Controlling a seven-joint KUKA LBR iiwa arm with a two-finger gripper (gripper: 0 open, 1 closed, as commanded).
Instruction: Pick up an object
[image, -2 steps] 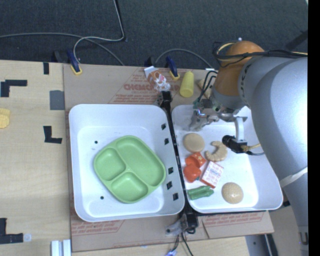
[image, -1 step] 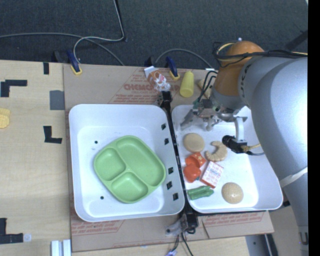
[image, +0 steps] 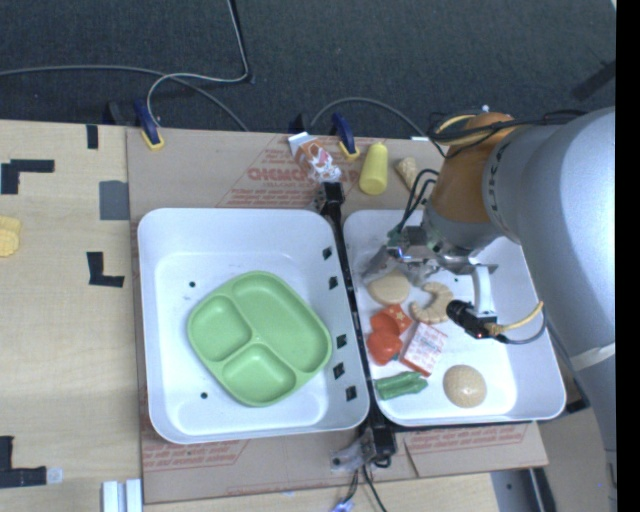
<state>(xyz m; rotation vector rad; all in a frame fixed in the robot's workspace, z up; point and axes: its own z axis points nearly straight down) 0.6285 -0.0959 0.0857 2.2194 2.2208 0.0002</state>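
Note:
My gripper (image: 398, 262) hangs low over the back of the right bin (image: 520, 300), just above a pale tan oval piece (image: 389, 290). Beside that piece lies a beige ring-shaped piece (image: 436, 300). Toward the front sit red pieces (image: 387, 335), a red-and-white packet (image: 425, 348), a green piece (image: 401, 385) and a round tan bun (image: 464, 385). The grey arm with its orange band (image: 470, 180) covers the bin's back right corner. Nothing can be seen held in the gripper.
The left bin (image: 170, 260) holds a green divided plate (image: 258, 336). Behind the bins on the cardboard lie a yellow bottle (image: 373, 168), a small carton (image: 314, 156) and a tan piece (image: 406, 171). Cables run along the back.

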